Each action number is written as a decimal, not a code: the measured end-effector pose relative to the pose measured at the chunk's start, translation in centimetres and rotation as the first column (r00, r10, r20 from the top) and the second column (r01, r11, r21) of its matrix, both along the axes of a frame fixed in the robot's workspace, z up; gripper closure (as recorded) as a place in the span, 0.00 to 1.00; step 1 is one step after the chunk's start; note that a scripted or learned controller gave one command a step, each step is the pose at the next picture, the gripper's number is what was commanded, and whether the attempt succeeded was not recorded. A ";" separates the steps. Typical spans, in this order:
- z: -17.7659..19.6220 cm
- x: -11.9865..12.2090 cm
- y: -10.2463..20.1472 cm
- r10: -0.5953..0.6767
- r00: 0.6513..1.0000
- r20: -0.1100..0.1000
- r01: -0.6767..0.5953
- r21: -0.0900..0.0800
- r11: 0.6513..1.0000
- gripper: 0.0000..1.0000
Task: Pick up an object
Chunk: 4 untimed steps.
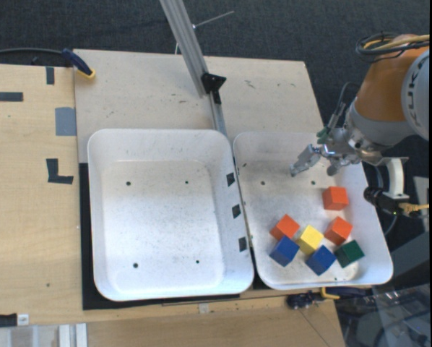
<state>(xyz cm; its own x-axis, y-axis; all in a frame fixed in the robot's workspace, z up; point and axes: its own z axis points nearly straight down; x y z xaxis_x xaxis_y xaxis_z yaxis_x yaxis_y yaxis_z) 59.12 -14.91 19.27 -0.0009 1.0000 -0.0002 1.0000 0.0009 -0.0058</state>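
Note:
Several coloured cubes lie in the right bin (270, 161), gathered near its front right corner. An orange cube (335, 197) sits alone, a little behind the rest. The cluster holds an orange cube (284, 228), a yellow cube (311, 237), another orange cube (339, 230), two blue cubes (284, 251) (320, 259) and a green cube (350, 252). My gripper (316, 166) hangs over the back right part of this bin, behind the lone orange cube. Its fingers are spread open with nothing between them.
The left bin (158, 208) stands beside the right one, their rims touching. A slanted metal rail (189, 38) with a black clamp (213, 83) runs down to the gap between the bins. Cables (393, 201) hang at the right bin's edge.

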 end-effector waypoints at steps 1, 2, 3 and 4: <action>-5.8 -0.4 1.0 0.000 1.000 -0.002 0.000 0.001 1.000 0.00; -4.4 -0.2 1.0 0.001 1.000 0.004 -0.001 0.001 1.000 1.00; 0.1 -0.6 1.6 0.001 1.000 0.009 -0.001 0.000 1.000 1.00; 1.7 -0.6 1.6 0.000 1.000 0.007 0.000 0.000 1.000 1.00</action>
<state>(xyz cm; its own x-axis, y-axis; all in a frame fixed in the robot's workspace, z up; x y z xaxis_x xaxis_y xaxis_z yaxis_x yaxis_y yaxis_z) 58.54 -13.29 21.01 -0.0013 1.0000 0.0000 1.0000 0.0013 0.0010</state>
